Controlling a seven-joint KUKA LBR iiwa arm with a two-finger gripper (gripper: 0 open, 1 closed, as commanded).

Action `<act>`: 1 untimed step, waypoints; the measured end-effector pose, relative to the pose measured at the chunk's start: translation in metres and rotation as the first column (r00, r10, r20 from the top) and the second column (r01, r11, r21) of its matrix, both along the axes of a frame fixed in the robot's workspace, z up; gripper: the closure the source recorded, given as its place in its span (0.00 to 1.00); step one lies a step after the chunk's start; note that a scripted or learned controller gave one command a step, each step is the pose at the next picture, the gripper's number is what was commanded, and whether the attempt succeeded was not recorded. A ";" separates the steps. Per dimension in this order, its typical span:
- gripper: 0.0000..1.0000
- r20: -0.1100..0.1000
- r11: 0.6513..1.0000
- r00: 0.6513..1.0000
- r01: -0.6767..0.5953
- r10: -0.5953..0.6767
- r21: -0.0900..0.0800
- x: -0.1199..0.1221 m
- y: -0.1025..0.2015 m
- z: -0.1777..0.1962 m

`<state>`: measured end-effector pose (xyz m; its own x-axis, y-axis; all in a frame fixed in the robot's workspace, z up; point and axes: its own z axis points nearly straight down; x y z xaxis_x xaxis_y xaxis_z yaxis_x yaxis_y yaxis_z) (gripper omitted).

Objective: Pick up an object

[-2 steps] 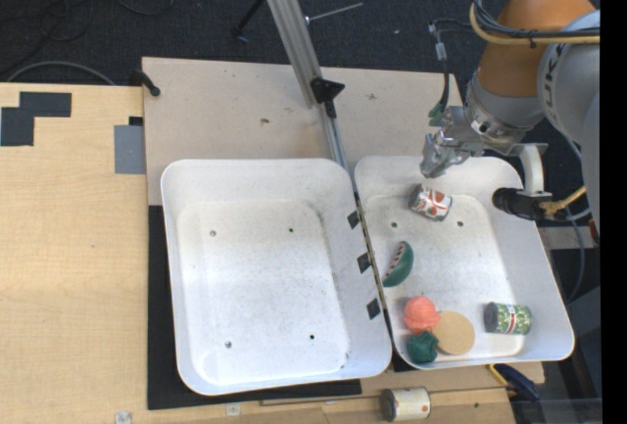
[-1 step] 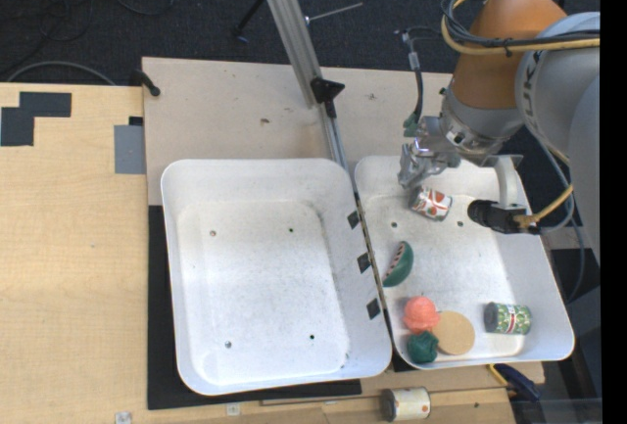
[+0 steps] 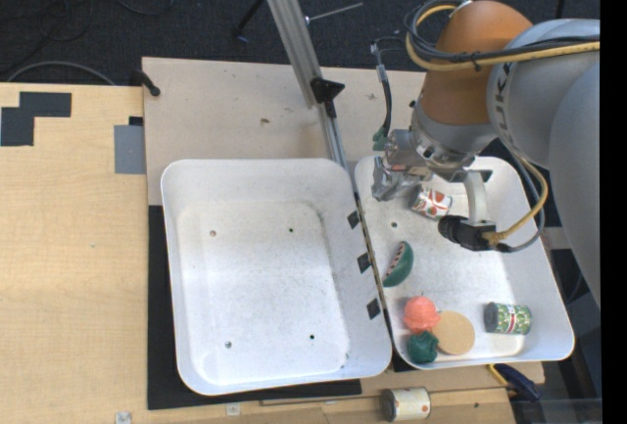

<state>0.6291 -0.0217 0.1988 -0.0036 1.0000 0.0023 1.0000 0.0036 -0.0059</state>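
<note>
Reaching in from the right: grey arm (image 3: 558, 99) with orange band (image 3: 470, 60), bent downward over the upper part of the right bin (image 3: 549, 334). Wrist pointing down, cables looping around it. Gripper (image 3: 392, 179) low over the bin's upper left corner, close to the divider between the 2 bins; cannot tell whether spread or pressed together, and nothing seen pinched.

Just right of the gripper, a small red-and-white can (image 3: 432, 203) lying on its side, partly under the wrist. Lower down near the divider, a watermelon slice toy (image 3: 398, 262). Along the bin's lower edge: a pink ball (image 3: 420, 312), a dark green lump (image 3: 423, 347) touching a round tan disc (image 3: 455, 332), and a green can (image 3: 507, 318) on its side, further right.

Left bin (image 3: 186, 197) beside it on the desk (image 3: 69, 246).
</note>
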 end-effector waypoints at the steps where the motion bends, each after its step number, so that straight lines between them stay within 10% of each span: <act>1: 1.00 0.000 1.000 1.000 -0.001 0.001 0.000 -0.013 0.055 0.002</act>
